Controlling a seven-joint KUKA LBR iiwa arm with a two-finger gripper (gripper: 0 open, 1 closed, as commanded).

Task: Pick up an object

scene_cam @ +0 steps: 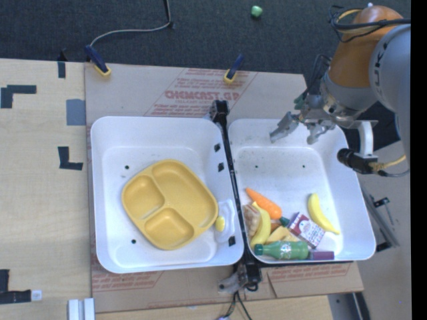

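My hand (298, 128) hangs above the far rim of the right bin (347, 172), its two fingers spread apart with nothing between them. The pile of toys sits at the near end of that bin, well apart from the hand, so I judge the step is the approach. The easiest target looks to be the loose banana (322, 213), lying flat by the right wall and touching little else. Its long axis runs from far-left to near-right, one tip toward the far wall, the other toward the near-right corner. I would bring the hand over its middle, turn the fingers across that axis, and descend straight. The carrot (264, 203) lies on a similar diagonal but crowds the green bottle (283, 249) pile.
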